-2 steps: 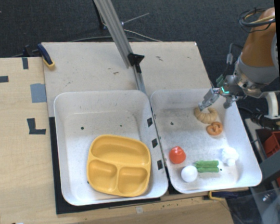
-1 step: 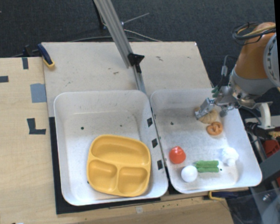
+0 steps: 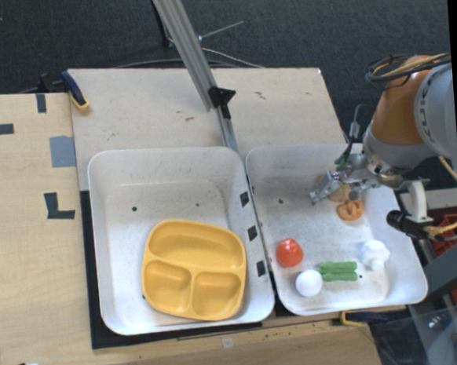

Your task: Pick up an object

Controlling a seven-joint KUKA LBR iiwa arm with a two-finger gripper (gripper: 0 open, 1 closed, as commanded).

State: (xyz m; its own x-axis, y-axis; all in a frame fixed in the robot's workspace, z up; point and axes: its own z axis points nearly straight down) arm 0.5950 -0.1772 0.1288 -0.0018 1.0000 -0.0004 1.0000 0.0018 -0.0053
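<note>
My gripper hangs over the upper right part of the right bin. A small orange ring-shaped piece lies just below and to the right of it, close to the gripper but apart from it as far as I can see. Lower in the same bin lie a red rounded object, a white ball, a green elongated piece and a white crumpled object. I see nothing held by the gripper.
The left bin holds a yellow divided tray in its lower half. A slanted metal rail runs down to the wall between the bins. The grey arm with its orange band stands over the right bin's far right edge.
</note>
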